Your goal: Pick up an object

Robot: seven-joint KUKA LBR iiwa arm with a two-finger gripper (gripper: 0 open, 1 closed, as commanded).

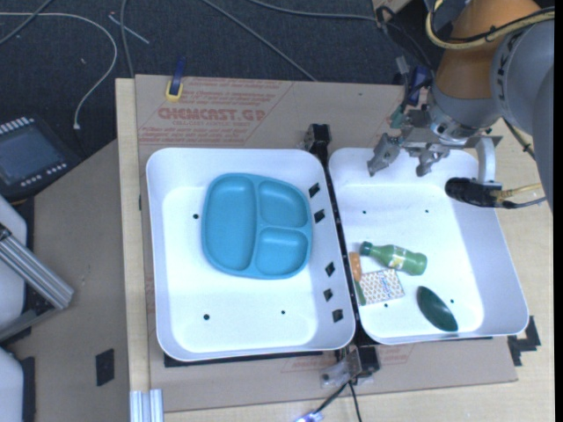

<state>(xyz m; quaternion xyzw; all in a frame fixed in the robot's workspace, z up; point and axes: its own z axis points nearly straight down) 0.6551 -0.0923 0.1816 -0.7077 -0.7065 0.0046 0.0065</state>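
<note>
Starting at the far left edge of the frame, a dark monitor [26,155] sits beside the bench, with thin cables [106,25] looping over the dark floor in the upper left. The left bin [176,323] fills the left-centre and bears a blue divided plate [257,225] in its upper middle. Black clips [331,271] run down the seam between the two bins. The right bin [493,262] lies right of centre. In its lower part, near the seam, a green bottle [394,256] lies on its side, a small patterned packet [382,286] sits just below it, and a dark green oval object [436,309] rests toward the lower right corner. The gripper [403,161] hangs over the bin's upper edge, well apart from all three objects, its two fingers spread open with nothing between them. Above it, in the upper right, the arm's orange band [479,42] meets the grey body.
</note>
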